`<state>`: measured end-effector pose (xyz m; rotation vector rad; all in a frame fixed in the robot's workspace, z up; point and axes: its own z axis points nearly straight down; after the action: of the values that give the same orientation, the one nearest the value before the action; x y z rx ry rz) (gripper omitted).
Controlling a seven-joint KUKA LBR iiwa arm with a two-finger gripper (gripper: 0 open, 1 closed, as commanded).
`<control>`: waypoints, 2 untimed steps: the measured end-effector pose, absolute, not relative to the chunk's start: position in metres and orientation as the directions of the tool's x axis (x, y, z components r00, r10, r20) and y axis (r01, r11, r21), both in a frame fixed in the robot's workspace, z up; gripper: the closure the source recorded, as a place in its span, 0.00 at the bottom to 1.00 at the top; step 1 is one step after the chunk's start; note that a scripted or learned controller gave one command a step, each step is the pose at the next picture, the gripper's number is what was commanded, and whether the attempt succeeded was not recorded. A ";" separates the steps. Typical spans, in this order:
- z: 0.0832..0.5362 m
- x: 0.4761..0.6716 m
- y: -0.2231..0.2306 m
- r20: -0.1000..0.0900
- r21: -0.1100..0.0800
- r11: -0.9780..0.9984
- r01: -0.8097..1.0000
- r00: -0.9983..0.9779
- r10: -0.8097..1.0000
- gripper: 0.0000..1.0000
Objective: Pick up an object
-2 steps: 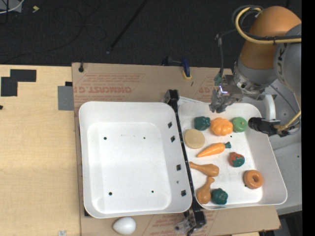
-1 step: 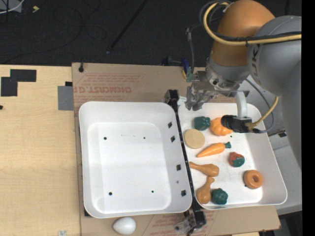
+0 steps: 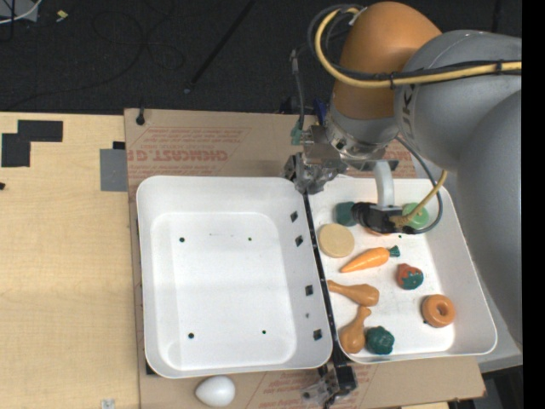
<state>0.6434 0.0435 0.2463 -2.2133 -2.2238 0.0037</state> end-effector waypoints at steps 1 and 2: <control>0.252 0.644 0.082 0.000 -0.002 0.004 1.000 -0.004 1.000 1.00; 0.247 0.644 0.122 0.000 -0.002 0.004 1.000 -0.004 1.000 1.00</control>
<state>0.6435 0.1221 0.2470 -2.2157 -2.2245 0.0021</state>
